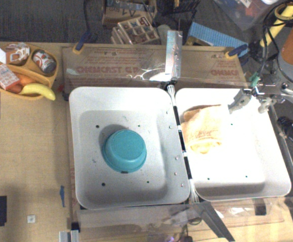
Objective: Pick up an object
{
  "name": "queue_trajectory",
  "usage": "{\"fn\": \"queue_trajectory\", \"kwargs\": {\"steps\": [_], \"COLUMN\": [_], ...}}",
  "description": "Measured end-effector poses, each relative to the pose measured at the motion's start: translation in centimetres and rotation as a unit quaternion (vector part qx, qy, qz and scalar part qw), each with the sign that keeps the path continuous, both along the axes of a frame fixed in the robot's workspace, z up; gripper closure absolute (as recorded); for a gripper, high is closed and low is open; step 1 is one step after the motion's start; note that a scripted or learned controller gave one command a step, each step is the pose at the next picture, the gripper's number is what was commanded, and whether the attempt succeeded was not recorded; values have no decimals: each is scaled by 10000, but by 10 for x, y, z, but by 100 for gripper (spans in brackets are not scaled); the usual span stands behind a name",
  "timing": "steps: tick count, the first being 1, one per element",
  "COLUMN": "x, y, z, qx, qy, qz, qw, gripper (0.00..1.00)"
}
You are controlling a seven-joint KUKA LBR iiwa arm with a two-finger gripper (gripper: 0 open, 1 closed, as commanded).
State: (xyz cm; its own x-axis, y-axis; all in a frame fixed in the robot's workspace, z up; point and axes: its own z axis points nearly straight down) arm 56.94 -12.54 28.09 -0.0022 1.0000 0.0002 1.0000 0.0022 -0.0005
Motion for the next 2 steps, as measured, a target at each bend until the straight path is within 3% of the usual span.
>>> {"fn": "queue_trajectory", "kwargs": {"steps": [1,2], "x": [12,17], "y": [10,18], "z": [-127,-189], "qx": [-3,-9], "qy": [-7,-66], "qz": [559,1038], "qw": [9984,9946], "gripper": [0,0]}}
